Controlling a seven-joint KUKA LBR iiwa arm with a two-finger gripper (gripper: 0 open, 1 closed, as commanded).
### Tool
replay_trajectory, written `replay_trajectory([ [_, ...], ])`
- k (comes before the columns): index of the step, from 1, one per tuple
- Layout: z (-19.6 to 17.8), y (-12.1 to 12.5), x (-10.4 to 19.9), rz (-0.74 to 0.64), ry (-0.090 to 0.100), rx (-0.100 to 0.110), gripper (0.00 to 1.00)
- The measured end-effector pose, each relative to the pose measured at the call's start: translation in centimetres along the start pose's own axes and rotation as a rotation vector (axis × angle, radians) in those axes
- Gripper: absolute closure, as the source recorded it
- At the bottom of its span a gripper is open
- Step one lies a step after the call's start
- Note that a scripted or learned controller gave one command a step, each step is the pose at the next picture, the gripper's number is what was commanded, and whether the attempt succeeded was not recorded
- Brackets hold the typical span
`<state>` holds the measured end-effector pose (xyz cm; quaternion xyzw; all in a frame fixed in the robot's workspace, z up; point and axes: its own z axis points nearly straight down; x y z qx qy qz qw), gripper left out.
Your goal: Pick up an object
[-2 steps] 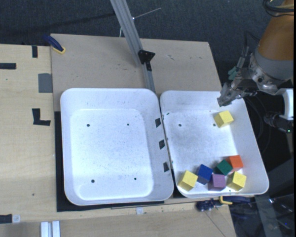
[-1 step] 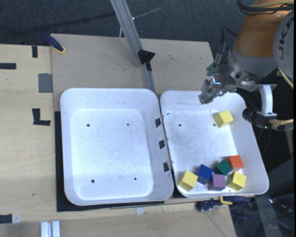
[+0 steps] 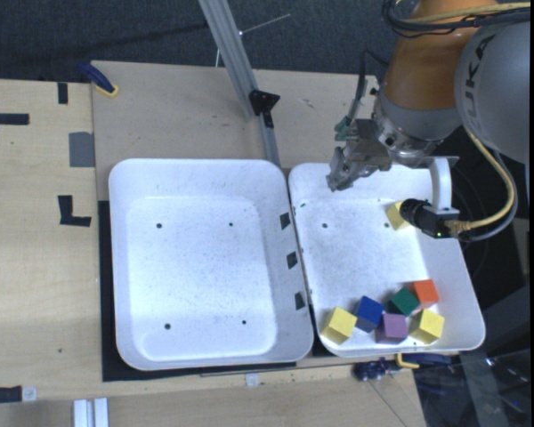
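My gripper (image 3: 341, 179) hangs over the far edge of the right bin (image 3: 356, 247), with no object between its fingers that I can make out. Several small cubes lie clustered in the near right corner of that bin: a yellow cube (image 3: 340, 325), a blue cube (image 3: 369, 312), a purple cube (image 3: 394, 326), a green cube (image 3: 404, 302), an orange cube (image 3: 424, 291) and another yellow cube (image 3: 431, 326). A further yellow cube (image 3: 395, 214) sits by the bin's right wall, partly hidden by a black cable fitting.
The left bin (image 3: 200, 265) lies beside the right one. A slanted metal pole (image 3: 236, 56) with a black clamp rises behind the bins. The grey and orange arm (image 3: 445, 52) fills the upper right. Black tape marks dot the wooden bench (image 3: 36, 238) at left.
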<state>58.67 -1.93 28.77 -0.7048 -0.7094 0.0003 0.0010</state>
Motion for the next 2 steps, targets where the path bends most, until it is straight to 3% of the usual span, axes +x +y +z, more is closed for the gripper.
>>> replay_trajectory([
  [1, 1.4, 1.9, 5.3, 0.000, 0.000, 0.000, 1.00],
  [2, 2.6, 1.8, 10.0, 0.001, -0.001, 0.002, 1.00],
])
